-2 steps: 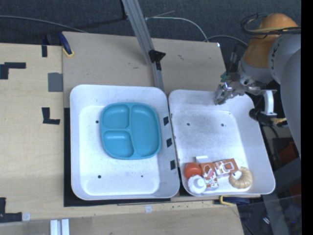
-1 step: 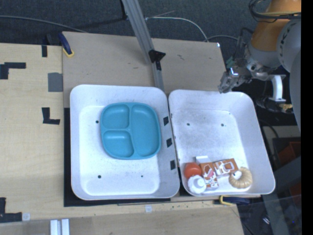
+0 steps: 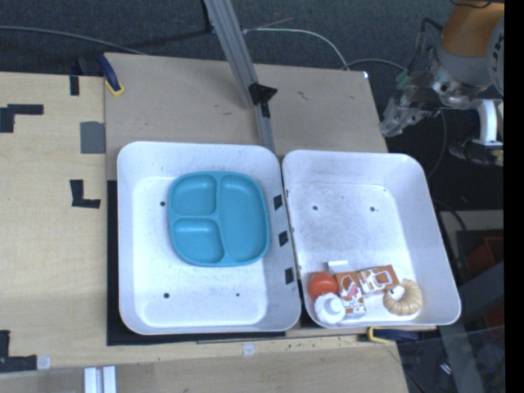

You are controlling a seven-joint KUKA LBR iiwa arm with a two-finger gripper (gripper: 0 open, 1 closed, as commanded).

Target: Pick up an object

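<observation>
- Wooden bench [image 3: 180,97] on a dark floor, carrying two shallow white bins side by side; a grey metal post slants in from the far edge.
- Left bin [image 3: 139,301] holds a blue divided plate [image 3: 219,218], lying flat near its far-centre.
- Right bin [image 3: 360,178] holds the pickable items, all crowded into its near right corner: an orange-red round piece [image 3: 322,284], a white cap-like piece [image 3: 330,309] just near of it, a red-and-white printed packet [image 3: 364,287] to their right, and a tan ring-shaped item [image 3: 404,298] touching the packet's right end.
- Claw [image 3: 399,117] hangs beyond the far right corner of the right bin, well apart from the cluster; grasp state cannot be told, too small and blurred.
- Judgement: approach not yet begun. The arm has to travel toward the near side and descend.
- Best target looks like the ring, at the cluster's outer end; straddle it across its width, keeping off the bin wall.
- Risk: the items touch, so a centred descent may nudge neighbours.
</observation>
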